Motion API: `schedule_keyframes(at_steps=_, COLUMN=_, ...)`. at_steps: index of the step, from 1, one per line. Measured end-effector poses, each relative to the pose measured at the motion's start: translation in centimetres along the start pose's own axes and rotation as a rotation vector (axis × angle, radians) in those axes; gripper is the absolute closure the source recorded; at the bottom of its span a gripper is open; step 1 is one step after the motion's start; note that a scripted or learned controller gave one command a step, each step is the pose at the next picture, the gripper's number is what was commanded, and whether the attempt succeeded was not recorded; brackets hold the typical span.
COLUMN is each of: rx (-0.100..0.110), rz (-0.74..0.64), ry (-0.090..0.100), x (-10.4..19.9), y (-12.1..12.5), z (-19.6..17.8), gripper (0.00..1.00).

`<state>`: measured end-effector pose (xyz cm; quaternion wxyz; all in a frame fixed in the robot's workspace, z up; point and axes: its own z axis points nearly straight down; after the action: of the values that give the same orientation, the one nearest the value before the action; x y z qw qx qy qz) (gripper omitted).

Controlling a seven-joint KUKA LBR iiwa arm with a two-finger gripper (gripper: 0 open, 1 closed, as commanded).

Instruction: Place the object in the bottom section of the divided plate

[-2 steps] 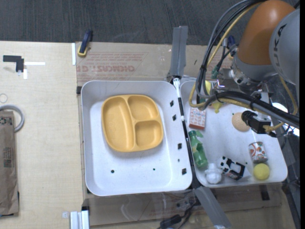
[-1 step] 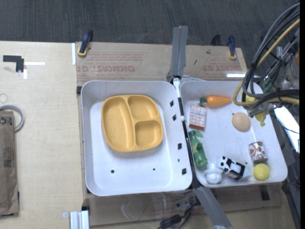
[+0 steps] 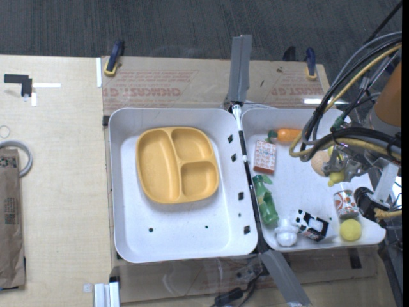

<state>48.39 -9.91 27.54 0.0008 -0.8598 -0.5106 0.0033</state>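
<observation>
A yellow divided plate (image 3: 177, 165) lies in the left bin (image 3: 128, 235), with one long section on its left and two smaller ones on its right. All three sections are bare. My gripper (image 3: 340, 167) hangs over the right side of the right bin (image 3: 291, 171), partly behind cables. Close under it are a tan round item (image 3: 320, 164) and a small yellow piece (image 3: 335, 180). A small red and white can (image 3: 345, 203) and a yellow ball (image 3: 350, 230) lie just below.
The right bin also holds an orange carrot (image 3: 288, 134), a red and white packet (image 3: 264, 157), a green item (image 3: 264, 201), a white lump (image 3: 286, 236) and a black and white item (image 3: 313, 226). Clamps hold cardboard behind the bins.
</observation>
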Motion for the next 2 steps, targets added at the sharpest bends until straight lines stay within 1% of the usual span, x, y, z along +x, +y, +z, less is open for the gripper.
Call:
schedule_keyframes(at_steps=1, rx=0.000, rz=0.291, ry=-0.001, x=7.1, y=-4.7, z=1.1, gripper=1.00)
schedule_keyframes(at_steps=2, rx=-0.002, rz=0.166, ry=0.000, x=7.9, y=8.2, z=-1.8, gripper=1.00)
